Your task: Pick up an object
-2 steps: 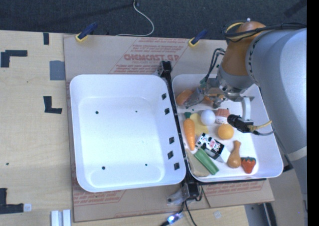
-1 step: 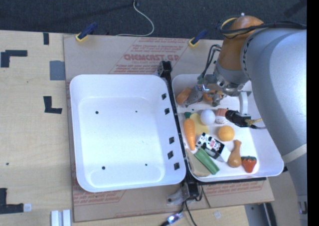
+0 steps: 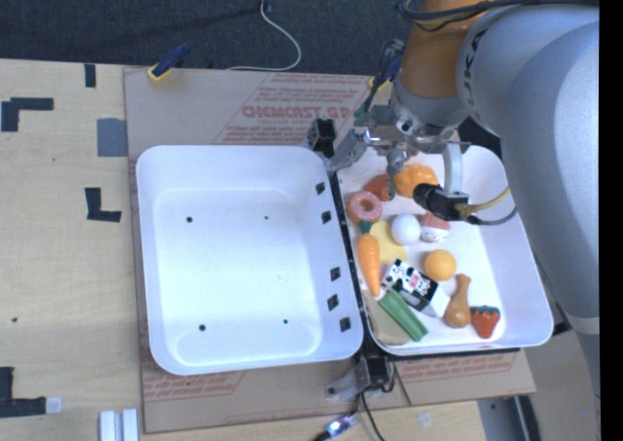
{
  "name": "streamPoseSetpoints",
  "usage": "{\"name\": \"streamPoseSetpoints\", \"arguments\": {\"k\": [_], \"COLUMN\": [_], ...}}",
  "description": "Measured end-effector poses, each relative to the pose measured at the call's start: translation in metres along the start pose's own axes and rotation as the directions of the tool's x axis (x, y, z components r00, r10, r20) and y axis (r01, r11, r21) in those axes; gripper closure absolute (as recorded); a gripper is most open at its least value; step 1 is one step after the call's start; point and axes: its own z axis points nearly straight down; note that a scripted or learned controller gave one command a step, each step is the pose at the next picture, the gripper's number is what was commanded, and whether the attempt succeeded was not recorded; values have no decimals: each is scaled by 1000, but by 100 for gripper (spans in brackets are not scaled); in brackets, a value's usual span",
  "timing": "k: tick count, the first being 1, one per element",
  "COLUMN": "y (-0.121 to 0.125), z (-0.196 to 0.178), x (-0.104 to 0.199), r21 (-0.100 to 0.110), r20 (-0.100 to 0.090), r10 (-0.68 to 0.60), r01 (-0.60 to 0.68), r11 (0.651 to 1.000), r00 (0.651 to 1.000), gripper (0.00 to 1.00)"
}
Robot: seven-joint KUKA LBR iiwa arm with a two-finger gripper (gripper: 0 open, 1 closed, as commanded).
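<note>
My gripper [image 3: 421, 186] hangs low over the back of the right bin [image 3: 516, 264], fingers spread and open. One thin finger [image 3: 391, 174] is on the left and one [image 3: 454, 176] on the right, with an orange toy [image 3: 417, 179] between them, not clamped. Just in front lie a pink doughnut [image 3: 366, 205], a white ball [image 3: 405, 229] and a carrot [image 3: 370, 264]. Further forward are an orange ball [image 3: 440, 264], a black-and-white block [image 3: 409, 281], a green cucumber [image 3: 402, 315], a brown drumstick [image 3: 458, 301] and a red strawberry [image 3: 485, 320].
The left bin [image 3: 234, 254] sits beside the right one, sharing a divider with black clips [image 3: 336, 254]. Both stand on a cardboard sheet [image 3: 243, 108]. The bulky grey arm [image 3: 545, 89] covers the right bin's back right corner.
</note>
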Motion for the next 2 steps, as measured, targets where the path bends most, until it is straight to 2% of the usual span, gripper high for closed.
{"name": "streamPoseSetpoints", "arguments": {"k": [1, 2], "y": [-72, -55], "z": [8, 101], "x": [103, 169], "r21": [13, 16], "r20": [-3, 1], "r10": [-4, 0], "r01": [4, 0], "r11": [1000, 1000], "r00": [1000, 1000], "gripper": [0, 0]}}
